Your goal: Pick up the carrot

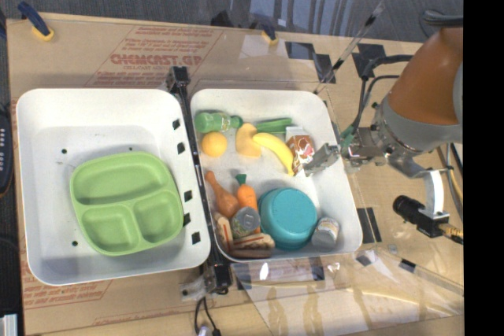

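The carrot [246,192], green top up, lies in the right bin [340,169], between a brown drumstick-shaped toy [224,199] on its left and a teal bowl [288,218] on its right. A banana [275,149] and an orange ball [213,143] lie farther back. The fingers [322,159] hover over the bin's right side, near the banana, well apart from the carrot; whether they are wide or narrow cannot be told. A green divided plate [126,202] sits in the left bin [47,130].

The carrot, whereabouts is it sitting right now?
The carrot lies in the right bin, toward its lower left, just left of the teal bowl and beside a brown chicken-leg toy.
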`<state>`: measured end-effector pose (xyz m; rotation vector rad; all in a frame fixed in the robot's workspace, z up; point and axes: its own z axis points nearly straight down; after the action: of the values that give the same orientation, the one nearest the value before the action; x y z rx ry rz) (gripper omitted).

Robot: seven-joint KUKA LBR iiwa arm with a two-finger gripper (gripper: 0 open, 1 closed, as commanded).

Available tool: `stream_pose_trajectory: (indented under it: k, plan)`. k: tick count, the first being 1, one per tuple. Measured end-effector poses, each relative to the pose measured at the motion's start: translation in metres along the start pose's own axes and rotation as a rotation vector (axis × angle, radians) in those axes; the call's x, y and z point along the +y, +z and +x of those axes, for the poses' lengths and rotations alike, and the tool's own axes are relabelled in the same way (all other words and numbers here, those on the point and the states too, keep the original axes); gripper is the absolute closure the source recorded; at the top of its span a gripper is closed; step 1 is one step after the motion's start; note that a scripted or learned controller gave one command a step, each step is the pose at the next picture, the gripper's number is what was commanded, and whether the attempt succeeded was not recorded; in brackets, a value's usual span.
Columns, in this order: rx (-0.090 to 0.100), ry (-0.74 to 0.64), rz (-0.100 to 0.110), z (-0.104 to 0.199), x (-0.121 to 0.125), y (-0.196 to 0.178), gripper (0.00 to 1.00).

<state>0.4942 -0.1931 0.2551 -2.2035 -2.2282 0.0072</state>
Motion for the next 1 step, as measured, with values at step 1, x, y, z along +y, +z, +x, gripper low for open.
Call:
stream_pose_trajectory:
  k: [1]
  plan:
    - [-0.003,-0.083,-0.009,0.0724,0.0295,0.1593,0.00]
